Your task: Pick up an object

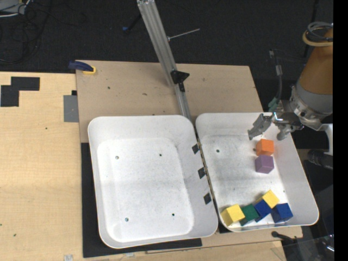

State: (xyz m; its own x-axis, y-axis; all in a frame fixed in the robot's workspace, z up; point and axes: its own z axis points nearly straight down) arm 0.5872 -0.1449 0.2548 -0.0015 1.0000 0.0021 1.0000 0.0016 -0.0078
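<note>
Orange cube (265,145): right bin (228,167), just below the pincer (270,127). Pincer: released, fingers spread, grasping nothing. Purple cube (264,163): below the orange one. Yellow, green and blue blocks (258,209): clustered well below the pincer. Left bin (144,181): on desk (38,162).

I see matt white plastic bins (142,230), a pale wooden desk (38,162), a ribbed metal rail (159,39) at 12 o'clock, and smooth matt blocks (265,165).
</note>
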